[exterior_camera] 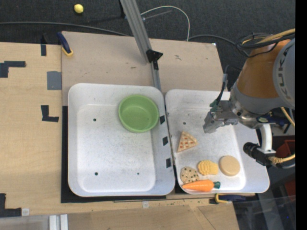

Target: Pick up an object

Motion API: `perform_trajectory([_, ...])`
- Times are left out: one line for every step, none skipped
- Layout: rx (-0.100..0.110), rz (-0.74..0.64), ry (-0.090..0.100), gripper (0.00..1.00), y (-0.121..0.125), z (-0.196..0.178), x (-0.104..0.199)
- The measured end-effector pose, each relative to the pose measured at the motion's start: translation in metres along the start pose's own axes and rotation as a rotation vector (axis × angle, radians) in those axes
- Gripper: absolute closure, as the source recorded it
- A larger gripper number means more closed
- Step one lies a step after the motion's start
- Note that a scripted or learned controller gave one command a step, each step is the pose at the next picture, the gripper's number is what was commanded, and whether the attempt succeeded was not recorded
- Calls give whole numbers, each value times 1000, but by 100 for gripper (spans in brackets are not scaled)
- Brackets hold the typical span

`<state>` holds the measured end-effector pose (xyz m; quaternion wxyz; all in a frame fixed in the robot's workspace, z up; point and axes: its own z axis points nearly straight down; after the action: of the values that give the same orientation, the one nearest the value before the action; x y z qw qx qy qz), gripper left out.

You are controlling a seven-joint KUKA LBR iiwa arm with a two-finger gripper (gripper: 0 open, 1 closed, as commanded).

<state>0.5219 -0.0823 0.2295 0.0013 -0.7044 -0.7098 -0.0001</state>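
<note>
I see nothing lifted yet: my pincer (212,123) hovers over the right bin (192,102), and I cannot tell its state. The pizza slice (186,142), cookies and carrot (200,186) lie in that bin; the whole grasp remains.

A small yellow ball (78,8) lies on the dark floor beyond the bench. A blue-and-yellow clamp (64,43) grips the board's far left corner.

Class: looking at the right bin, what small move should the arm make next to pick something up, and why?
Probably shift the hand toward the pizza slice and lower: it hovers over bare floor of the right bin, and that slice lies nearest, apart from the cluster at the near edge.
</note>
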Motion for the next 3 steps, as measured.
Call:
perform_trajectory([0, 1, 0, 100, 27, 9, 43])
perform_trajectory([0, 0, -1, 100, 54, 17, 92])
perform_trajectory([-2, 1, 0, 100, 71, 5, 135])
